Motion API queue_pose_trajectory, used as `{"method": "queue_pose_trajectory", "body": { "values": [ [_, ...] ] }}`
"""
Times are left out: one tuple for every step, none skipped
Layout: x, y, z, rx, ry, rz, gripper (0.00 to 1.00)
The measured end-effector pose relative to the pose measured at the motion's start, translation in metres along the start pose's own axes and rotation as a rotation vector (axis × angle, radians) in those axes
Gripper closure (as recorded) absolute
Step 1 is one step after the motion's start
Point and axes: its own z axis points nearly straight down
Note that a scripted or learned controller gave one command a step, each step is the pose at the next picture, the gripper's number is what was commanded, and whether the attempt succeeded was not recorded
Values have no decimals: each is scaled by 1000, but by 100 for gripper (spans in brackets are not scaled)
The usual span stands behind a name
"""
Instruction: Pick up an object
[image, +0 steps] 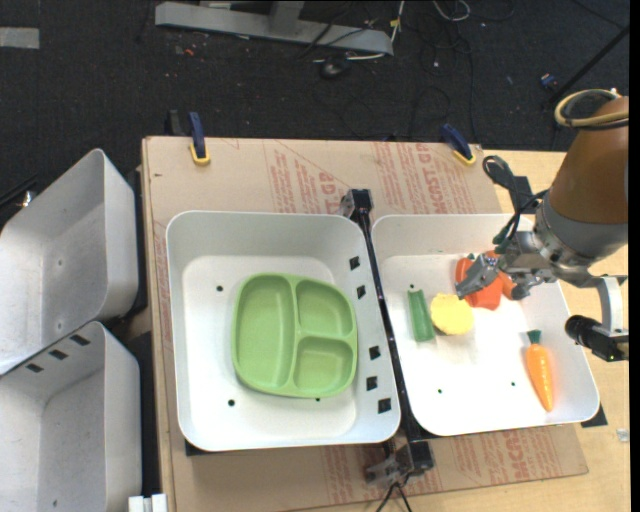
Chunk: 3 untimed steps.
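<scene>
In the right bin (570, 410) lie a green stick (419, 314), a yellow round piece (452, 316), an orange-red piece (489, 292) and a toy carrot (540, 373). My gripper (497, 272) reaches in from the right and hangs directly over the orange-red piece, covering its upper part. The yellow piece lies just to the left of the gripper and touches the green stick. The carrot lies apart, near the bin's front right.
The left bin (190, 300) holds a green divided plate (295, 335). Two more white bins (60, 300) stand off the bench at the far left. The arm's orange band (595, 170) and grey wrist overhang the right bin's far right corner.
</scene>
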Motion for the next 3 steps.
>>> {"method": "queue_pose_trajectory", "body": {
  "values": [
    [0,3,-7,-13,-2,-3,0],
    [1,4,36,-9,-2,-1,0],
    [8,8,83,-9,-1,-2,0]
  ]
}}
